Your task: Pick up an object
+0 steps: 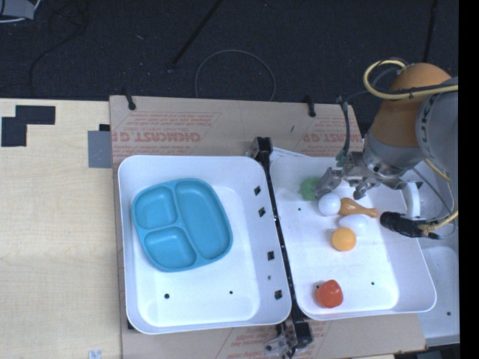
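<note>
The arm point(408, 118) reaches in from the right and hangs low over the far end of the right bin point(419, 286), with the gripper point(338, 182) down among the small things gathered there. Whether its fingers are spread or pressed together, I cannot tell; they merge with the clutter beneath. Just under it sits a white ball point(328, 204), and beside that, toward the bin's far left, a green object point(309, 189) half tucked under the gripper's metal. An orange drumstick-shaped toy point(358, 209) lies just right of the white ball, an orange ball point(343, 238) sits a little nearer, and a red object point(328, 294) rests well apart by the near wall. Over in the left bin point(142, 305) there's a blue divided plate point(181, 224), untouched. As for progress, my read is that nothing is lifted: every object looks to be resting on the bin floor. The approach seems done, with the white ball or green object the likely target; the grasp and the lift both remain.
</note>
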Motion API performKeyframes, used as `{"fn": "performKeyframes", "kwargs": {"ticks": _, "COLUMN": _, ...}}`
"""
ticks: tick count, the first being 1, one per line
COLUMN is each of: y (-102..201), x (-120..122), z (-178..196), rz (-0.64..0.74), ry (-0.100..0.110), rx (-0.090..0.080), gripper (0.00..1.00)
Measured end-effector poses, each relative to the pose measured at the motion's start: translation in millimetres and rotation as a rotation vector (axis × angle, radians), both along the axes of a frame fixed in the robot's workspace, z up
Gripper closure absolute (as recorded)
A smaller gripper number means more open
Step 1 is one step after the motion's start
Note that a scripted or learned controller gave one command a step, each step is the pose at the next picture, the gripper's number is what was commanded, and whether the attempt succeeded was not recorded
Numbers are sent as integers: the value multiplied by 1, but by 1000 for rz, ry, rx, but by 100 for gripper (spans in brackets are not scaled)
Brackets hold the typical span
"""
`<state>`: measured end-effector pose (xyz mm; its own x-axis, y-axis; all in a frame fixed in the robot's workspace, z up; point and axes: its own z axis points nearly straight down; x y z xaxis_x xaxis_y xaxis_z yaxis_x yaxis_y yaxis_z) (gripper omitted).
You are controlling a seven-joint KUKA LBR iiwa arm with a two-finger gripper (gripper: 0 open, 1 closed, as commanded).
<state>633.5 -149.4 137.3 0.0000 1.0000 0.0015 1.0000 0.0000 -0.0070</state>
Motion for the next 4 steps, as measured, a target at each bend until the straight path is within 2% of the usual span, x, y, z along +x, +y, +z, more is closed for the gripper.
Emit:
{"fn": "performKeyframes", "kwargs": {"ticks": 1, "y": -1, "x": 1, "z": 13, "rz": -1, "ry": -4, "rx": -1, "gripper": 100}}
{"fn": "performKeyframes", "kwargs": {"ticks": 4, "y": -13, "x": -2, "z": 152, "rz": 1, "ry": -10, "rx": -2, "gripper": 100}}
